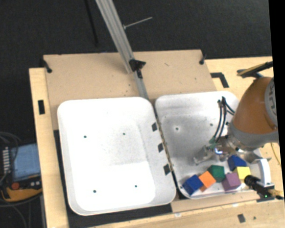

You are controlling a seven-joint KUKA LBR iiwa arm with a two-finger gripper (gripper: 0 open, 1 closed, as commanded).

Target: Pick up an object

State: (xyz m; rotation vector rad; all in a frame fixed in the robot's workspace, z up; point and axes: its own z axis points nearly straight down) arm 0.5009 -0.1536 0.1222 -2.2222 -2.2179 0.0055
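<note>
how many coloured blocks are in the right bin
6, clustered along its near edge: blue block, orange block, green block, purple block, yellow block, second blue block. The arm may hide more.

- No text, label, brand, number or sign could be read anywhere in the camera view.
- The two white bins (111,153) bore only small dark dots, not characters.
- The coloured blocks (217,178) in the right-hand bin had plain faces.
- The device (20,170) at the left edge was too small and blurred for any marking to be made out.
</note>
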